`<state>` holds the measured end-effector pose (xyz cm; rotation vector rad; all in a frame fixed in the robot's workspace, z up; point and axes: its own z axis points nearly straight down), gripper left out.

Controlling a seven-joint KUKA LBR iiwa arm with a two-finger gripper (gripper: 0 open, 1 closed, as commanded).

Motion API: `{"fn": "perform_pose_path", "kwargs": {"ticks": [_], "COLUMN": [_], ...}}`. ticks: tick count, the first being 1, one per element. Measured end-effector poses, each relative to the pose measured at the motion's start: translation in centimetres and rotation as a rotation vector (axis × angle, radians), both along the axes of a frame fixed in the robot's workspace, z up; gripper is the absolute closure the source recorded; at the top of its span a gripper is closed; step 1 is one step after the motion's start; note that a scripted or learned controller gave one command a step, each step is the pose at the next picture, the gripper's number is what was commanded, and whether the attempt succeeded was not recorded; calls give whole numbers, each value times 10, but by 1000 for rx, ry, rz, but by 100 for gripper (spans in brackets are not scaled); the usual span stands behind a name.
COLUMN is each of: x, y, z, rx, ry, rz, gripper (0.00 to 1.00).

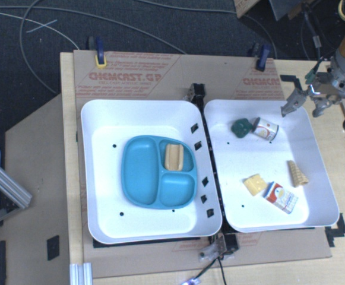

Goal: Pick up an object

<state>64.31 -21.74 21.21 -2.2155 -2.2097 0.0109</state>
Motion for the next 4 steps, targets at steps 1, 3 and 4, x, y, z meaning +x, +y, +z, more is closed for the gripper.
{"fn": "perform_pose_path", "kwargs": {"ticks": [1,3,4], "x": [3,5,5], "y": [1,11,11], "z": [8,-97,-128], "rx": [-4,1,-3], "ry": [-14,-4,-10], "rz": [3,5,5], "gripper": [0,0,0]}}
